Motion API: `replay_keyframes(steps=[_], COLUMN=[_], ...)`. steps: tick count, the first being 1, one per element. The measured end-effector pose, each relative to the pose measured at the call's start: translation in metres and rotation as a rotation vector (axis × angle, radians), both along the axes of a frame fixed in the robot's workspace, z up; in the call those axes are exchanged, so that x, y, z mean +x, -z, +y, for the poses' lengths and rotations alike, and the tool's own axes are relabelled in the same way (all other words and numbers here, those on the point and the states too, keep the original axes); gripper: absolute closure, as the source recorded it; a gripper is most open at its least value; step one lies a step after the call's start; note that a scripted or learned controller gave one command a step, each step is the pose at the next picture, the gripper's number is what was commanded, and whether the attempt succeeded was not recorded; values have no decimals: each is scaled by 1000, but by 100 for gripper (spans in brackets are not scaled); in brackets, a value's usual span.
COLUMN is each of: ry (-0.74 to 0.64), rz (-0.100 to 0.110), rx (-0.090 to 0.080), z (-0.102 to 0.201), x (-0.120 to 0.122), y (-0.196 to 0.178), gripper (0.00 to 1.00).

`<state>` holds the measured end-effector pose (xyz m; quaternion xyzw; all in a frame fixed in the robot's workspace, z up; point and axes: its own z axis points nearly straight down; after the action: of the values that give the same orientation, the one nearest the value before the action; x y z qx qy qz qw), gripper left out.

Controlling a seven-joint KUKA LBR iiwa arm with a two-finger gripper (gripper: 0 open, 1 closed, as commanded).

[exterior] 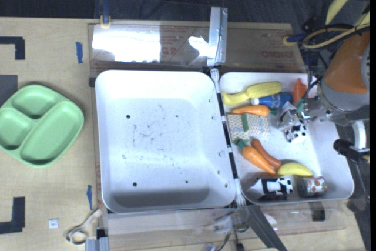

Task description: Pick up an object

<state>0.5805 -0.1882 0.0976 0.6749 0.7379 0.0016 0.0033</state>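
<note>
The right white bin (335, 153) holds several toys: a yellow corn cob (257, 91), a blue item (277, 100), an orange carrot (254, 110), a checkered cloth (247, 124), two more carrots (259, 156), a yellow banana (294, 170), a black-and-white cow (276, 186) and a small can (312, 186). My gripper (292, 116) reaches in from the right and hangs low over the bin's upper middle. A small black-and-white object (298, 133) lies just below it; whether they touch is unclear. A red-orange piece (299, 91) sits behind the gripper.
The left white bin (117, 97) stands beside the right one, sharing a middle rim. A green divided plate (38, 124) rests on the bench at far left. A clear plastic panel (158, 38) stands behind the bins. Cables (323, 35) hang at the upper right.
</note>
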Motion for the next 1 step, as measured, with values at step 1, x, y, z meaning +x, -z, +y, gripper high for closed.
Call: replay_keyframes(steps=[1], ry=[53], rz=[7], rx=[2], z=[-2], x=[33], y=[11], gripper=[100])
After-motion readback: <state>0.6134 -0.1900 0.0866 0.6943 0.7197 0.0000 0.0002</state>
